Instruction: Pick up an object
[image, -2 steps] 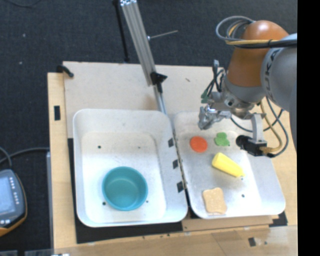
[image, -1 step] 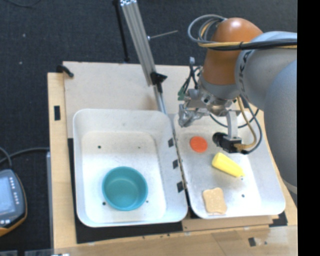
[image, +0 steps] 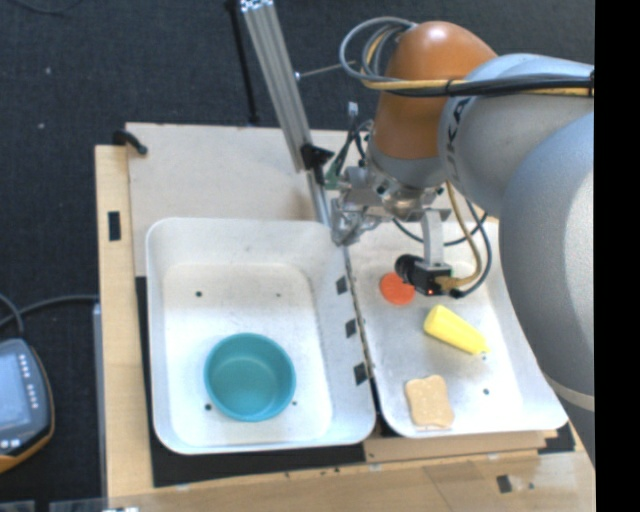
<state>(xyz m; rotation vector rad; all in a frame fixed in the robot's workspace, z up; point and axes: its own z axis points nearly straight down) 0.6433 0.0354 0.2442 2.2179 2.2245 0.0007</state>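
Writing: none legible | teal bowl (image: 250, 376) (left bin (image: 170, 250)) | toast (image: 429, 401)

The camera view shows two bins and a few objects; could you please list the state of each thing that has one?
Teal bowl: upright, mouth up, in the left bin.
Orange round piece: resting on the floor of the right bin, free of the arm.
Yellow wedge: lying on its side, in the right bin.
Toast slice: lying flat, near the right bin's front edge.
Gripper: above the divide between the bins, at their far end, holding nothing visible.
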